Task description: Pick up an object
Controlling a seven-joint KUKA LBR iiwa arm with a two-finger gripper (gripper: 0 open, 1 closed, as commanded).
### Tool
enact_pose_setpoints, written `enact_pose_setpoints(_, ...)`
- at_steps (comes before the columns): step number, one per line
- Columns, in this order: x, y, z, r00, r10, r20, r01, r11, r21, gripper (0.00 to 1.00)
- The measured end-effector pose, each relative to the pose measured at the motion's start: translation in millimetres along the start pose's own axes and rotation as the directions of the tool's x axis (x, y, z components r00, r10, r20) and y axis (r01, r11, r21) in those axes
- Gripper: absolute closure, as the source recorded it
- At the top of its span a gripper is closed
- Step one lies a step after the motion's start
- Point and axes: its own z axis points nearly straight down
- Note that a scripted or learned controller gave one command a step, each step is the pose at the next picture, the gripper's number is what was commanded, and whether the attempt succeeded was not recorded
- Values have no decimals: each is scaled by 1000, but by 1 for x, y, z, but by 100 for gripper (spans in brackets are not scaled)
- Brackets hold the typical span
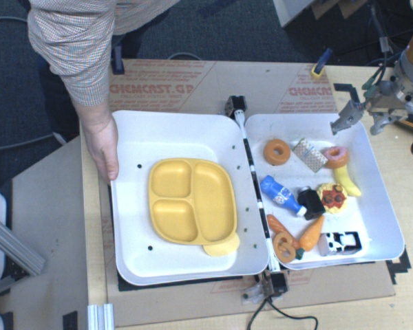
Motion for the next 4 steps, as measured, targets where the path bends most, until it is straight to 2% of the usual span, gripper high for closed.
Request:
enact_pose_setpoints(1,55,48,105,1000,-1,-1,1,1000,2,0)
enact_pose_setpoints(2,77,68,172,1000,-1,2,1,1000,-11,0)
enact_pose_setpoints(3,79,70,177,1000,-1,0,1,1000,-16,0)
enact_pose_setpoints(4,76,23,178,1000,1,1,-1,1000,-19,0)
